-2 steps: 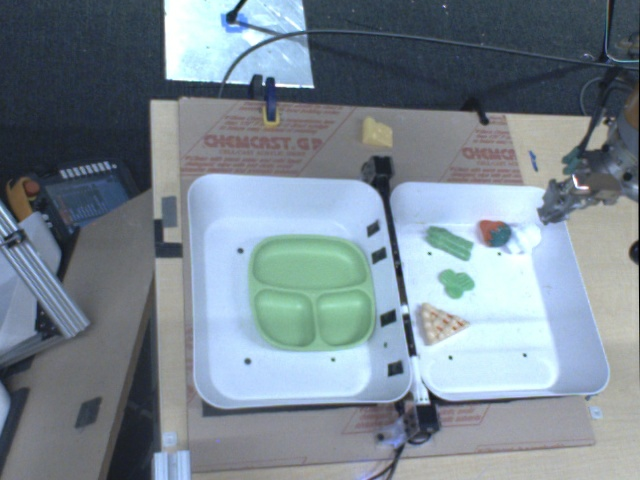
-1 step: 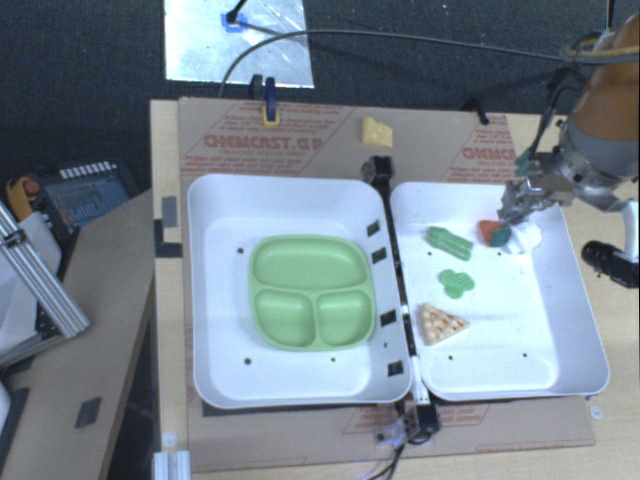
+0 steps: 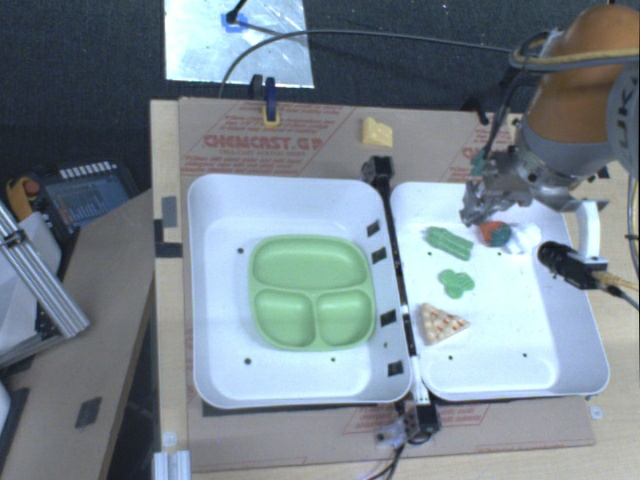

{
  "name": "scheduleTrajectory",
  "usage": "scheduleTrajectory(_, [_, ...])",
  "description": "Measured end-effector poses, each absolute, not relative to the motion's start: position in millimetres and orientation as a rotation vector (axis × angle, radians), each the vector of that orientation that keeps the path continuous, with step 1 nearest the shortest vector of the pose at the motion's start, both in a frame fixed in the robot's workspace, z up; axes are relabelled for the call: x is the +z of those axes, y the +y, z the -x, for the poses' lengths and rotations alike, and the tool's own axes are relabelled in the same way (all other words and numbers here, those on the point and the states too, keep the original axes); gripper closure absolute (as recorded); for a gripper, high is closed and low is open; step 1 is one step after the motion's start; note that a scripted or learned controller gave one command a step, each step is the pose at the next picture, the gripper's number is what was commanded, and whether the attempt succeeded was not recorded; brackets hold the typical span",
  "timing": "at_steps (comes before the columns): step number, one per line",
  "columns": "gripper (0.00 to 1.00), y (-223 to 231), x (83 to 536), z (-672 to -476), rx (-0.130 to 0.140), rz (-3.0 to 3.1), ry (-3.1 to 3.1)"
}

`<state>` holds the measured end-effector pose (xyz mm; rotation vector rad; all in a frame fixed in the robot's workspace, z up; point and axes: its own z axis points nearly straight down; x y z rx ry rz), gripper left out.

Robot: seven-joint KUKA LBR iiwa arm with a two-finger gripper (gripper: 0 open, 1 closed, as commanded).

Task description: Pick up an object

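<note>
**Around the bins**

We see a yellow block [image 3: 377, 131] on the brown board [image 3: 320, 133] behind the bins, a blue-and-yellow clamp [image 3: 268, 101] at its far edge (below a foil sheet [image 3: 237, 23]), and a keypad box [image 3: 87, 200] at left.

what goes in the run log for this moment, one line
gripper low in right bin, beside orange-red item | grasp: cannot tell | green plate in left bin

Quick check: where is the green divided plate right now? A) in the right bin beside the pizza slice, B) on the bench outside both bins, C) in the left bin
C: the green divided plate lies flat in the left bin, apart from the toy food in the right bin.
</note>
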<state>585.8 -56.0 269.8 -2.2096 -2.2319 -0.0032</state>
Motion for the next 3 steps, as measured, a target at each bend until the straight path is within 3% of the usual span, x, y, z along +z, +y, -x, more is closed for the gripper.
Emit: scheduleTrajectory(3, [1.00,93.2,250.0,-617.5,-0.006,2.211,-2.232])
